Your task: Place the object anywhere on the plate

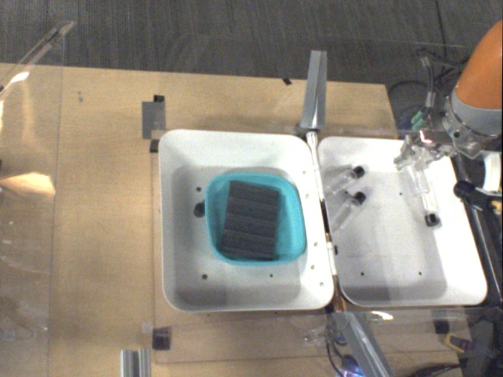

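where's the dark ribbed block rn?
The dark ribbed block lies on the teal plate in the left bin in the camera view, left of the divider between the two bins.

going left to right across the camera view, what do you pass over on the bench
bare wooden bench → left white bin → teal plate with the dark ridged block lying on it → divider between the bins → right white bin → end effector over the right bin
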{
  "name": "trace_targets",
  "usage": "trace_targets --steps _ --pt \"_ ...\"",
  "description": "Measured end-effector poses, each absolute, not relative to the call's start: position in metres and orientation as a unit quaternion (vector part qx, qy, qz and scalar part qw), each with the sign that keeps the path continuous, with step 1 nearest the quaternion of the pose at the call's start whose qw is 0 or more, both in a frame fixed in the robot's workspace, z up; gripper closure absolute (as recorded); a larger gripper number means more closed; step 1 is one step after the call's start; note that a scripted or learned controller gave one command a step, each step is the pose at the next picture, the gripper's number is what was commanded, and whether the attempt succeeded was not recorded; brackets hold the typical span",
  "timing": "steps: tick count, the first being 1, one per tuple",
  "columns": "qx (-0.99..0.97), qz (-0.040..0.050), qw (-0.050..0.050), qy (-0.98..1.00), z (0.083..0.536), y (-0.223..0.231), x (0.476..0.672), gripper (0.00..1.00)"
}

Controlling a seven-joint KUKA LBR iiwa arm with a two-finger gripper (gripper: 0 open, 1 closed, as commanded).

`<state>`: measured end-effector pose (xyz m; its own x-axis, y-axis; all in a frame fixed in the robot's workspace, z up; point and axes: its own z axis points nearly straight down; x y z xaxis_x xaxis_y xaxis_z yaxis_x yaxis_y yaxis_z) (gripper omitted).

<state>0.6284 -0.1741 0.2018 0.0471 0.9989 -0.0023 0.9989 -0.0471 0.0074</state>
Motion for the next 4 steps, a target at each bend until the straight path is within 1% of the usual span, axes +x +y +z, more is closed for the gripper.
trace_targets --steps 1,2,3,4 --pt "0.661 0.0021 0.002 0.751 0.171 -0.101 0.629 1.00" --pt "0.628 0.0023 0.002 0.778 0.187 -0.004 0.584 1.00" --pt "0.629 0.0023 0.002 0.778 0.186 -0.005 0.584 0.00" --pt "0.637 0.0031 0.003 0.771 0.216 0.007 0.582 0.00"
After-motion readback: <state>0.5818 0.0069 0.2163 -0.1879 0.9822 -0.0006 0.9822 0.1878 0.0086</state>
